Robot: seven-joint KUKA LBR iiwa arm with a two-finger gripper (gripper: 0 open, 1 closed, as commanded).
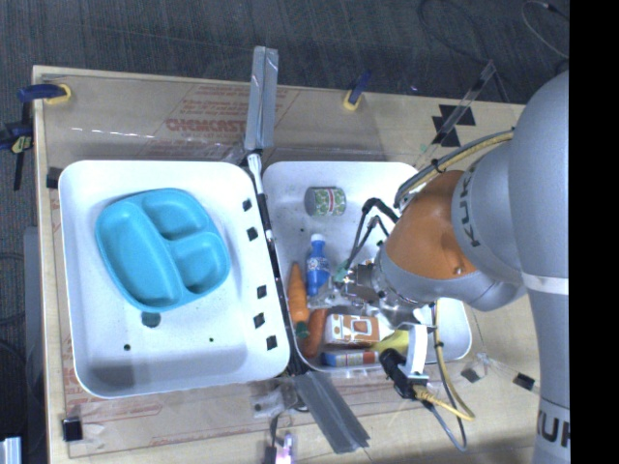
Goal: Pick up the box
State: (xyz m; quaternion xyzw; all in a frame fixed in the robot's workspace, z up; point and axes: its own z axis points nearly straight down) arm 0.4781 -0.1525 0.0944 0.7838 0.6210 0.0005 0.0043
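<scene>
— Looking at your grab: is the box [350, 330] up yet?

— No. It lies in the right bin [290, 187], near edge, beside the carrot [299, 295], bottle [316, 267] and can [325, 201]. Your gripper [372, 293] hangs just over it; whether it's clamped, I cannot tell.

— And the left bin [77, 259]?

— A blue divided tray [162, 246].
</scene>
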